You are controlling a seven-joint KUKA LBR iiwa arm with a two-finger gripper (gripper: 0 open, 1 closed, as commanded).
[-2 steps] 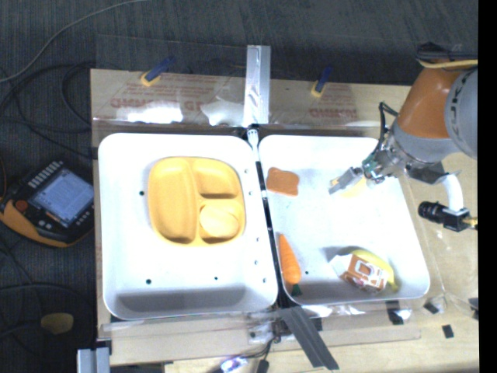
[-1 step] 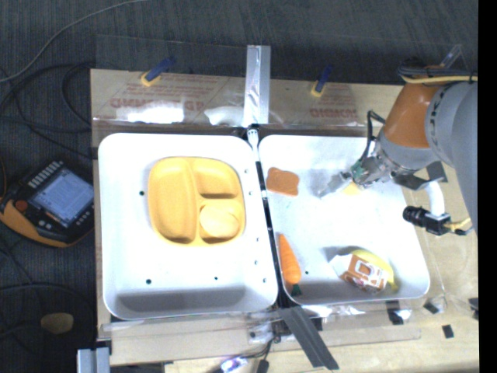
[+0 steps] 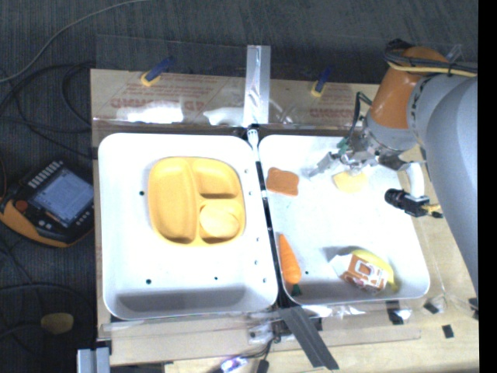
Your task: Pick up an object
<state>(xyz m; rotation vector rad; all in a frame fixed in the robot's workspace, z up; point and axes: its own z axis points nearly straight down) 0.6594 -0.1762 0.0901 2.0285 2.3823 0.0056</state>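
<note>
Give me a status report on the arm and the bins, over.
Gripper low in right white bin, over pale yellow round piece; grip unconfirmed. Orange carrot, orange-brown flat piece, wrapped yellow item lie apart. Nothing blocking.

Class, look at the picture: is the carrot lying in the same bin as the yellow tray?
No, the carrot lies in the right bin, while the yellow tray sits in the left bin.

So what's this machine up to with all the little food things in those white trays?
A grey and orange robot arm reaches in from the right over the right bin, trying to pick something up. Its gripper is low, right by a pale yellow piece. An orange block, a carrot and a yellow and orange toy lie untouched in that bin. The left bin holds a yellow divided tray.
</note>
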